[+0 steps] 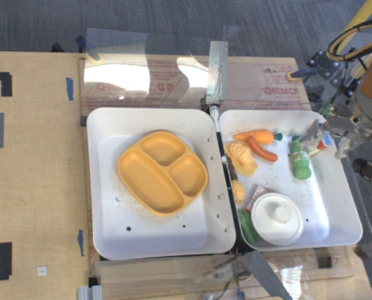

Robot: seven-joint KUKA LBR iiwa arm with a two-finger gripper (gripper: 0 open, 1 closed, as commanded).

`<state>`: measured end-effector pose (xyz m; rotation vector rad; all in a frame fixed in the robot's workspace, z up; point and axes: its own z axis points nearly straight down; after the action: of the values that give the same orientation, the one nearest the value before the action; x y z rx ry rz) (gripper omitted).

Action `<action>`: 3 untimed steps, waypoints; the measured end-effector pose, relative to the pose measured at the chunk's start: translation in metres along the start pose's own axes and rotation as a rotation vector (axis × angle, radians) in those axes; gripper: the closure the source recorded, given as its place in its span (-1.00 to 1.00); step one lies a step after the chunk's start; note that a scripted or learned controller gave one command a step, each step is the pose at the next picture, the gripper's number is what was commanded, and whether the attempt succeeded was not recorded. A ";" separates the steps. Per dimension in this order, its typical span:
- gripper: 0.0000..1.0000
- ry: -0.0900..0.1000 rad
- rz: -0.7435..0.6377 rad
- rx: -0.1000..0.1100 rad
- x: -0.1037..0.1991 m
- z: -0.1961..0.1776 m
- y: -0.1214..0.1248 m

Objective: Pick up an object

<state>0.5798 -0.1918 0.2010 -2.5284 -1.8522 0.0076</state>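
My gripper [326, 141] hangs over the far right side of the right bin [342, 220], open, its fingers spread on either side of a small red and blue object [325, 144] that I cannot make out well. Just left of it lies a green bottle [300, 161]. Farther left are an orange carrot [254, 136], a red sausage-shaped toy [262, 149] and a yellow lumpy toy [241, 157]. A white upturned bowl [276, 217] sits at the bin's near side.
The left bin [104, 224] holds a yellow divided plate [162, 172]. Near the bins' shared wall lie a small yellow piece [237, 192], a small box [257, 197] and a green item [247, 227]. Cables and the arm crowd the right edge.
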 end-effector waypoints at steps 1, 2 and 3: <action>-1.00 0.003 -0.243 -0.006 0.030 0.107 0.059; -1.00 0.006 -0.139 -0.015 0.022 0.113 0.024; 1.00 0.001 -0.139 -0.016 0.020 0.105 0.025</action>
<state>0.6094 -0.1798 0.0960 -2.4028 -2.0308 -0.0097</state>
